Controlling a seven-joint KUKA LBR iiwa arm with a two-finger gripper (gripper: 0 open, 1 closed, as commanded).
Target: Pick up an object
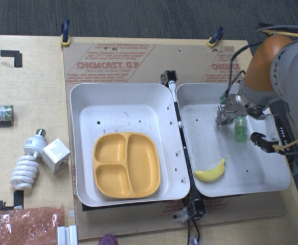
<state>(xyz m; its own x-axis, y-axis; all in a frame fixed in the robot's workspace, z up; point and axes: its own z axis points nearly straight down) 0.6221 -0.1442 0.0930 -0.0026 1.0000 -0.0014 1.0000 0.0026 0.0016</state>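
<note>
Claw (pixel 224 117) sits low in the right bin (pixel 271 180); you cannot tell its state. Green bottle (pixel 240 128) stands just right of it.

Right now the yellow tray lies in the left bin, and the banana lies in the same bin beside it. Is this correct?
Not quite. The tray is in the left bin, but the banana lies in the right bin, near its front edge. The camera view shows it.

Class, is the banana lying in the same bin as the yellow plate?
No: the banana lies in the right bin, the plate in the left bin.
</note>
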